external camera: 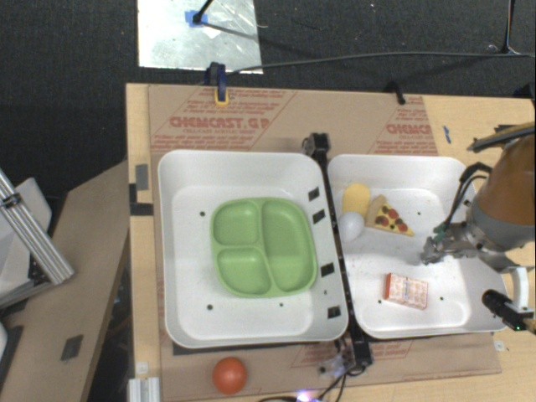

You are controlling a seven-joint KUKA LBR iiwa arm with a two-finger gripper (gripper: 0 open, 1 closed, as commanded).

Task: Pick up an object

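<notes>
The right bin (452,174) holds a pizza slice (389,217), a yellow block (357,198), a white ball (351,225) and a red-and-white packet (406,291). My gripper (432,251) hangs low over the right side of this bin, to the right of the pizza slice and above-right of the packet. Nothing shows between its tips. The arm's orange band (508,195) rises behind it at the right edge.
The left bin (184,182) holds a green divided plate (264,245). An orange ball (229,374) lies on the cardboard in front of the left bin. Black clips run along the divider between the bins (325,224).
</notes>
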